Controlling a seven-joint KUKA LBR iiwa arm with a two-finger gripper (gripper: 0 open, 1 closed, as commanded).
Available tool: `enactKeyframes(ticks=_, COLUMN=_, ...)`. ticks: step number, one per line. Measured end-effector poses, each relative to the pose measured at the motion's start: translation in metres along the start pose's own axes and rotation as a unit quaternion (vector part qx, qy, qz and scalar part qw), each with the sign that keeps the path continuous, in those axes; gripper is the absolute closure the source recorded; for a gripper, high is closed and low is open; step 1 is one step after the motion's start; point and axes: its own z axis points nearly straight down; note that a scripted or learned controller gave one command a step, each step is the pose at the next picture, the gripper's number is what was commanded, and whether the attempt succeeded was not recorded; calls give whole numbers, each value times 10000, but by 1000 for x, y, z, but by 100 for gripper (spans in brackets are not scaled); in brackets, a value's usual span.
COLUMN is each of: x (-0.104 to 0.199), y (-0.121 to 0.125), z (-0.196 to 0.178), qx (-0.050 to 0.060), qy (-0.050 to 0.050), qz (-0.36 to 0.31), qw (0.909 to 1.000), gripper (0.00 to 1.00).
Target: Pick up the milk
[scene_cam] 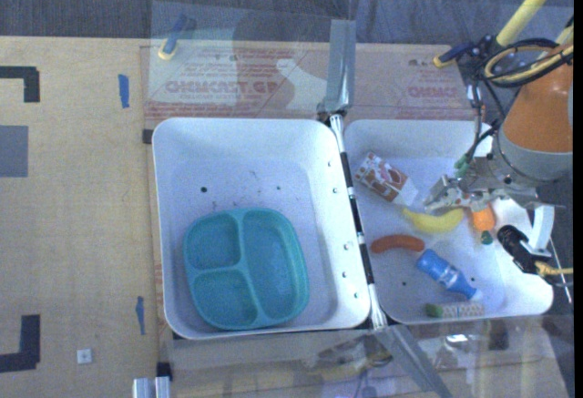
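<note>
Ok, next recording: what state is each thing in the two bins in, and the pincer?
milk carton: lying on its side in the right bin, not held.
banana: lying flat, right under the pincer.
sausage: lying flat.
blue bottle: lying on its side.
teal divided plate: flat in the left bin.
pincer: low over the banana.

Two white bins sit side by side on the desk (73,232). The left bin (173,150) holds a teal divided plate (244,269). In the right bin (401,296), the end effector (448,196) hangs over a banana (434,221), with the milk (381,178) at its 9 o'clock.
</note>
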Motion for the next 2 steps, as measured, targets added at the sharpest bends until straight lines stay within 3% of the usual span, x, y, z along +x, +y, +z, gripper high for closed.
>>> enactKeyframes(ticks=1, x=41, y=45, z=53, qx=8, qy=-28, qz=-1028, qw=9947, gripper=0)
enactKeyframes(ticks=2, x=41, y=45, z=53, qx=8, qy=-27, qz=-1027, qw=9947, gripper=0)
